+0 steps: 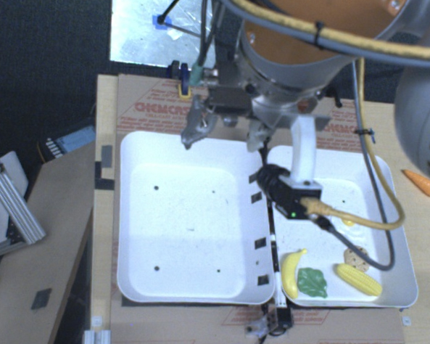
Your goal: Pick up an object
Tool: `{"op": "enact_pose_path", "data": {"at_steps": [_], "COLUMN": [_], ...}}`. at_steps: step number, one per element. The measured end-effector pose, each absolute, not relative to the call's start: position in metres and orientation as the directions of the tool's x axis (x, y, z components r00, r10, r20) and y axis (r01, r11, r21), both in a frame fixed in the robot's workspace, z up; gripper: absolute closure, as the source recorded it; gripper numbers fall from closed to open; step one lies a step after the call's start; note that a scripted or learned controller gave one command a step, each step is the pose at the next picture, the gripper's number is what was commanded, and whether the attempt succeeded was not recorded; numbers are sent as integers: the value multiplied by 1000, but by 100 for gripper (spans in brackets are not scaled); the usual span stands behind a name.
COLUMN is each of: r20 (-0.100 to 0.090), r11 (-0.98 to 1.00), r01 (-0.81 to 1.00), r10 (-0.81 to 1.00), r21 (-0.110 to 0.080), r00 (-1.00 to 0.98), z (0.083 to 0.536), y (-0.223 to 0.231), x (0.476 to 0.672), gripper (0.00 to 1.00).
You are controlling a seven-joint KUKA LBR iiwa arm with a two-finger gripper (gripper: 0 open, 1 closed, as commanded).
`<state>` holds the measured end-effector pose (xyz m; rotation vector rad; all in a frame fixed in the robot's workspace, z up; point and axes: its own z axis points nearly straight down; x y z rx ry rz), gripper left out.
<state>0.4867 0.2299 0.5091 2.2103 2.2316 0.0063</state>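
Observation:
My gripper point(223, 135) hangs over the far edge of the left bin point(122, 220), close to the divide between the two bins. Its two fingers point(192, 132) stand wide apart, open, with nothing between them. In the right bin point(405, 277) a yellow banana point(290, 272) lies at the near left corner, touching a green leafy piece point(312, 282). A yellow corn cob point(358, 279) lies to the right of them, and a brown cookie point(356, 258) sits just behind it. A small white and yellow item point(350, 225) is partly hidden by the cable.
The arm's body looms over the far side of both bins. An orange carrot-like thing point(425, 182) lies outside the right bin on the bench. Clamps point(181, 77) sit at the bench's far edge.

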Motion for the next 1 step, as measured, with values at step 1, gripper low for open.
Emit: {"op": "enact_pose_path", "data": {"at_steps": [1], "r20": [4], "r11": [13], "r01": [1000], "r10": [1000], "r21": [5], "r00": [-13], "z": [520], "y": [230], "x": [487], "gripper": [100]}}
